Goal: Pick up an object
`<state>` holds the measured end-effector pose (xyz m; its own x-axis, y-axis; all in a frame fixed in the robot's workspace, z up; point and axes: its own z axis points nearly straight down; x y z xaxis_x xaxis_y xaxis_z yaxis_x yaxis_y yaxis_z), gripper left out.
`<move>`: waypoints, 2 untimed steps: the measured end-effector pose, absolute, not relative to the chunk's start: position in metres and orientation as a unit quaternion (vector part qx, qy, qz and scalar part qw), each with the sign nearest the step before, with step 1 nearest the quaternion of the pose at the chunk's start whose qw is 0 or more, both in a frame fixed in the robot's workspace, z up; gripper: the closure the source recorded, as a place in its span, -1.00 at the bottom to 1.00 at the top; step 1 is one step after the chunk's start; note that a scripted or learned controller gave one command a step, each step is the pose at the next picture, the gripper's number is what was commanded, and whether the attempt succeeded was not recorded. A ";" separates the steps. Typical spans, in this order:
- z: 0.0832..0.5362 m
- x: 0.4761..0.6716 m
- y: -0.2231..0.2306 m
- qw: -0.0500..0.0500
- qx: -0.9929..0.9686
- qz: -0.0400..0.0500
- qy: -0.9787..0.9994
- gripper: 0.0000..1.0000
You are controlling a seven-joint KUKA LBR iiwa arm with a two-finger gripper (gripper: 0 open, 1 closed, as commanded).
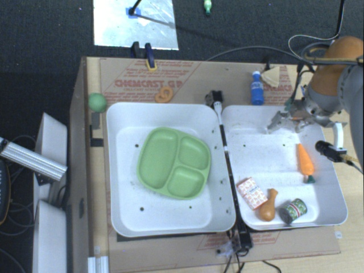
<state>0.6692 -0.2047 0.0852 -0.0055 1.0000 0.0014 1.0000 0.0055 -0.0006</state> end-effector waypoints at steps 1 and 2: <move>0.085 0.669 -0.205 0.001 -0.705 0.000 -0.709 -1.00; 0.085 0.669 -0.205 0.001 -0.705 0.000 -0.709 -1.00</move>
